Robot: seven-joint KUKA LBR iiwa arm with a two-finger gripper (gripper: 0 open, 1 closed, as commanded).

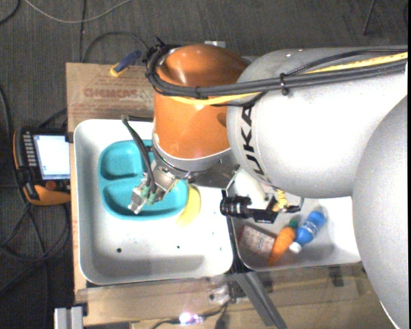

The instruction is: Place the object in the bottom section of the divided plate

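A teal divided plate (123,162) sits in the left white bin (106,259), toward the bin's upper left. The plate has a smaller section at the top and a bigger one at the bottom. Just off the plate's lower right edge lies a yellow banana-like object (191,208), touching or nearly touching the plate rim; it rests on the bin floor, not in the plate.

The arm (315,142) comes in from the right & bends down over the plate: big grey body, orange band (188,108) above the wrist, w/ black cables running across it. The hand (141,199) points down into the plate's bottom section, tips at or close to the plate surface. Whether the hand is spread or closed can't be told from this angle, and nothing is visibly gripped.

Right of the plate, in the right bin (329,252): a carrot-like orange item (281,242), a small blue bottle w/ white cap (308,229), a brownish packet (255,240).

Letters "KU" read on the arm's grey casing. Above the plate, a cardboard sheet (106,91) on the counter has faint red print, not legible. Left of the plate, off the counter, an orange-edged pendant w/ lit screen (44,160).
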